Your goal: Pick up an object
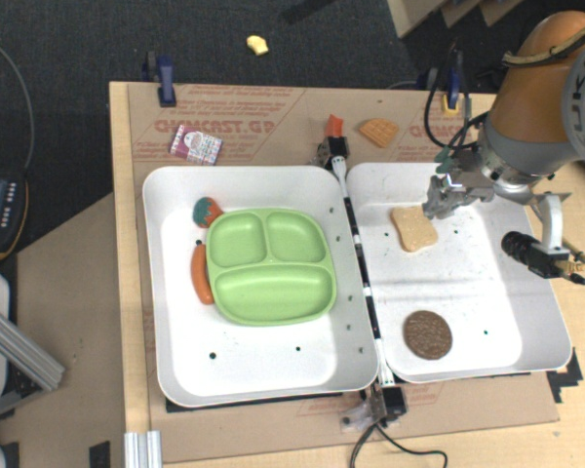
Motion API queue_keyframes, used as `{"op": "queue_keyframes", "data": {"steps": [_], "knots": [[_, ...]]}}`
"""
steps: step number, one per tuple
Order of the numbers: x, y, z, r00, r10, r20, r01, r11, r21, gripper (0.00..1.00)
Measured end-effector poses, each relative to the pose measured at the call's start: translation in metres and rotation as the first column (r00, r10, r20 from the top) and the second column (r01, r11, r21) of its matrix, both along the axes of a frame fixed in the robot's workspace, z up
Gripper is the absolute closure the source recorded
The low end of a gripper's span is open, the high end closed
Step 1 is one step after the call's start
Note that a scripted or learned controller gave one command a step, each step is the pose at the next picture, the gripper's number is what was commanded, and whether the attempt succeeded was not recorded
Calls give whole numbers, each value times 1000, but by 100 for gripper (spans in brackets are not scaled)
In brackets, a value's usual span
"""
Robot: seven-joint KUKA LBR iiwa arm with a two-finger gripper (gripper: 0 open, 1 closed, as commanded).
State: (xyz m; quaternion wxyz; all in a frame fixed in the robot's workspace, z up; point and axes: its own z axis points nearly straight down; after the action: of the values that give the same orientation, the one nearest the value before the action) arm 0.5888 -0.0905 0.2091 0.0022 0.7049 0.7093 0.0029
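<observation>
In the right bin (526,344), a tan slice of bread (413,230) lies near the far left part. A round brown patty (428,334) sits toward the bin's front. My gripper (443,201) hangs over the bread's upper right corner, close to it or touching it. Nothing is visibly held. The left bin (175,349) holds a green divided plate (270,265), with an orange sausage-like piece (202,272) along its left side. A small teal and red item (208,211) lies at the plate's far left corner.
On the board behind the bins lie a tan cracker (377,132) and a pink packet (196,144). Blue clamps (163,78) grip the board's far edge. A yellow scrap (257,44) lies on the dark floor.
</observation>
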Motion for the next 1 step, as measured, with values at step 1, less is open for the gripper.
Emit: {"op": "queue_keyframes", "data": {"steps": [1], "knots": [[-2, -4, -2, 1000, -5, -6, 5, 1000, -2, 0]]}}
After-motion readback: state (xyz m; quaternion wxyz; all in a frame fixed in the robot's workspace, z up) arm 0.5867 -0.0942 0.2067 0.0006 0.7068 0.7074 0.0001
